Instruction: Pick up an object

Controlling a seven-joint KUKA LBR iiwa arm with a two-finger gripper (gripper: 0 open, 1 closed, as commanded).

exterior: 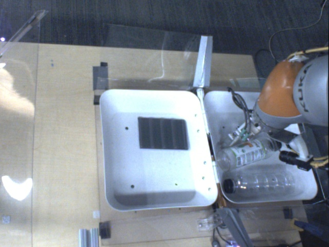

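Observation:
Two clear plastic bottles lie in the right bin. One with a black cap rests along the bin's front wall, cap toward the left. The other, with a green and white label, lies just behind it near the bin's middle. My gripper is low in this bin, directly over the far end of the labelled bottle, under the grey arm and its orange band. The arm hides the back right part of the bin.
The left bin holds a flat dark ribbed rectangle. A clear upright divider stands behind the gap between the bins. Cables run along the right bin's right side. Wooden bench surface spreads to the left.

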